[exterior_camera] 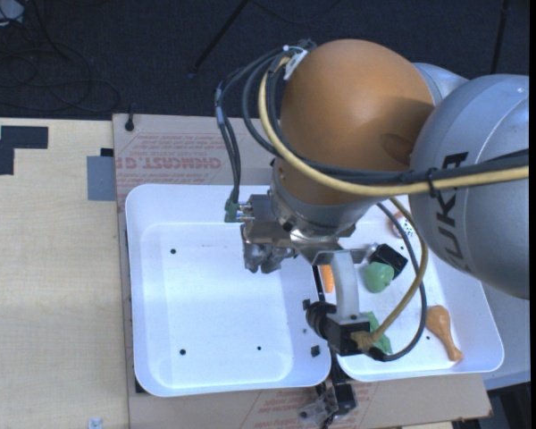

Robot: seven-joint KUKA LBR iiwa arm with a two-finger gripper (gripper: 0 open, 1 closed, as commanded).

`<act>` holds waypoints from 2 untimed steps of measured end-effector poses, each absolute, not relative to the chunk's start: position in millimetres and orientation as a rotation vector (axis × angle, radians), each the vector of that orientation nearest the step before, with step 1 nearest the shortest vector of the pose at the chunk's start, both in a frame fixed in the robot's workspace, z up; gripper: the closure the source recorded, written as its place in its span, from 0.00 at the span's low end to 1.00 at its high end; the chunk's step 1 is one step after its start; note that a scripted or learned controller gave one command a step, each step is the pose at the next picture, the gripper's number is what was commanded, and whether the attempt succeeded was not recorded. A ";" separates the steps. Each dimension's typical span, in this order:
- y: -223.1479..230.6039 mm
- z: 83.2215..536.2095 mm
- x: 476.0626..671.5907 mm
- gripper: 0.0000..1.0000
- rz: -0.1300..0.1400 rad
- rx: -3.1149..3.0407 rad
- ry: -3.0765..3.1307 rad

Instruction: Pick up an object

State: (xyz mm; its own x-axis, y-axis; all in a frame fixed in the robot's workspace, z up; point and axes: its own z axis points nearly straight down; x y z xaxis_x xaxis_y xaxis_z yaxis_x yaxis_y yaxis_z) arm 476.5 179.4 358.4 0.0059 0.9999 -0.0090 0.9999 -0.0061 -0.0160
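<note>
Camera view: two white bins sit side by side on a cardboard sheet [170, 155], which lies on the light wood table [45, 284]. The left bin [205, 302] shows a bare white floor with a few small dark dots. Its rim is rounded and its left, near and far walls are all in plain sight, so there is wide open room here. The right bin [472, 329] is crowded, with the arm [482, 168] covering most of its far half. Its orange band bulges over the far rims of both bins.

The tool [266, 256] hangs over the ridge where the two bins meet, at the left bin's right wall. Released or clenched: cannot tell, because the view looks down on its grey metal body. Nothing is seen held in it.

All the objects lie in the right bin:
- The green lump [378, 277] is rounded and matte and sits mid-bin, right of the tool.
- The black block [389, 257] touches the lump or lies just beside it on the far side.
- The orange piece [326, 280] is small and narrow. It is near the shared ridge, between the tool and the lump, and is partly hidden.
- The tan pin [444, 329] has a bulb-and-neck shape and lies flat. It is near the right wall and well apart from the tool, with bare floor around it.
- The green piece [381, 344] lies near the near rim, half hidden by a yellow cable.

The near-right corner of the rim is in view. The table is open to the left of the bins.
</note>
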 end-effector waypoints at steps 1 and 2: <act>160.2 369.7 477.4 1.00 0.012 -2.220 -2.220; 91.0 392.7 478.1 1.00 0.010 -2.229 -2.214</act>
